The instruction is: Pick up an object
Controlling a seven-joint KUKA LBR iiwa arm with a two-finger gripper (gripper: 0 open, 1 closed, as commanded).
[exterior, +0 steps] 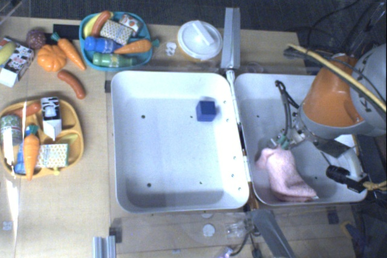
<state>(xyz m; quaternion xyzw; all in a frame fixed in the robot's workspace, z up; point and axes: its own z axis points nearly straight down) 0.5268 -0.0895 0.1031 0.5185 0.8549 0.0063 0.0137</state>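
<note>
A small blue cube [206, 110] lies in the left white bin [139, 190], toward its upper right. A crumpled pink cloth [284, 176] rests in the right white bin [260, 90], near its front edge. The grey arm with its orange band [329, 99] reaches in from the right over the right bin. My gripper [283, 141] hangs low just above the cloth's upper left corner. Whether it touches the cloth I cannot tell.
A metal divider post [230, 39] stands behind the seam between the bins. On the bench to the left are a blue bowl of toy food [115, 40], a yellow plate of toy food [39, 139], loose toy vegetables [60, 57] and a white lid [199, 39].
</note>
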